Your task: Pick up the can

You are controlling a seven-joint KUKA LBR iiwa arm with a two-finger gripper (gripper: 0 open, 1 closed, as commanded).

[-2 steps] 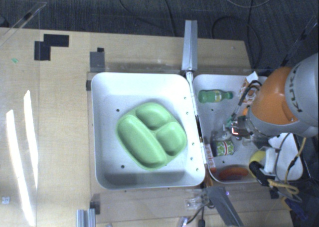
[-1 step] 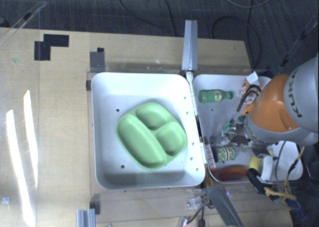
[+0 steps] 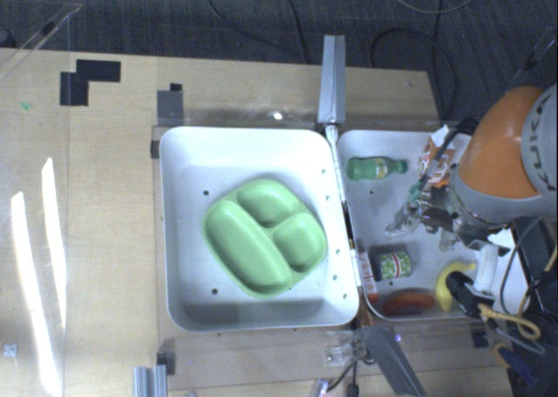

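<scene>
The can (image 3: 391, 263) has a green and dark label and lies on its side in the right bin (image 3: 370, 199), near that bin's left wall and front. My gripper (image 3: 412, 215) hangs over the middle of the right bin, a little behind and to the right of the can and apart from it. I see nothing held in it. The grey arm with its orange band (image 3: 506, 155) comes in from the right and hides the bin's right side.
A green bottle (image 3: 377, 167) lies at the back of the right bin. A red object (image 3: 408, 302) and a yellow banana (image 3: 452, 287) lie along its front edge, close to the can. The left bin (image 3: 187, 155) holds a green divided plate (image 3: 265, 236).
</scene>
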